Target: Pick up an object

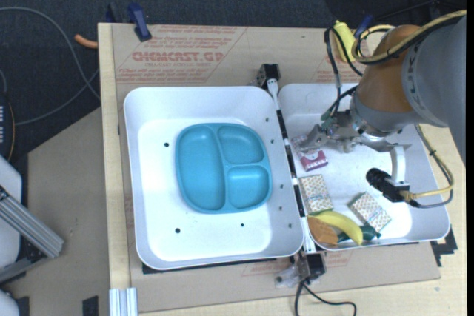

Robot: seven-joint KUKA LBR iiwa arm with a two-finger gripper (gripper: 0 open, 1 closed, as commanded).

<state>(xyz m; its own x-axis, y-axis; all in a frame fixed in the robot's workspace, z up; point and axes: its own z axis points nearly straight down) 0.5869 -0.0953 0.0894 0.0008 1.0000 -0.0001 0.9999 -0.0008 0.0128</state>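
On the bench [185,55], the right bin [422,222] holds a small red packet [313,159] just at 6 o'clock from the pincer [326,135]; how the pincer stands, and whether it has hold of anything, I cannot tell.

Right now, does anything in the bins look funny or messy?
Nothing looks broken or spilled. The blue plate lies flat in the left bin. The banana and small packets are jumbled in the right bin.
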